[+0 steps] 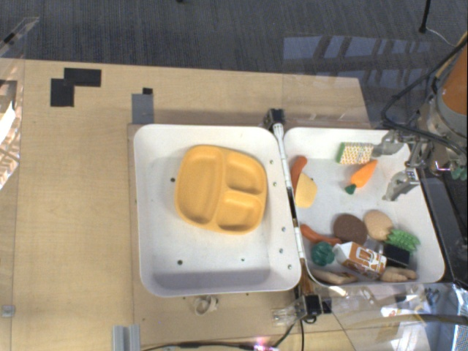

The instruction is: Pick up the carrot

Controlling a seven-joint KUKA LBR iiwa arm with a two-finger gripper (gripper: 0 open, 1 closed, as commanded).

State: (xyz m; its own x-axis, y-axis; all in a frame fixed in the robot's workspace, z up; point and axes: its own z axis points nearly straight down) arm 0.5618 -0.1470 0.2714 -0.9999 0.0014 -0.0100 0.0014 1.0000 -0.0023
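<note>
Metal two-finger gripper (395, 168) hanging with fingers apart, holding nothing, just right of small orange green-tipped carrot (362, 175) lying in right white bin (433, 248).

Bins (157, 269): smooth white plastic, faintly glossy. Tray (219, 189): matt yellow plastic. Bench (66, 218): pale wood, matt. Carrot (362, 176): smooth orange plastic look.

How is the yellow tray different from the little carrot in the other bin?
The yellow tray is large and flat, with three compartments; the carrot is small and tapered. The tray is yellow all over; the carrot is orange with a green end. The tray lies in the left bin, the carrot in the right bin among other toy foods, near the gripper. Both lie untouched.
</note>
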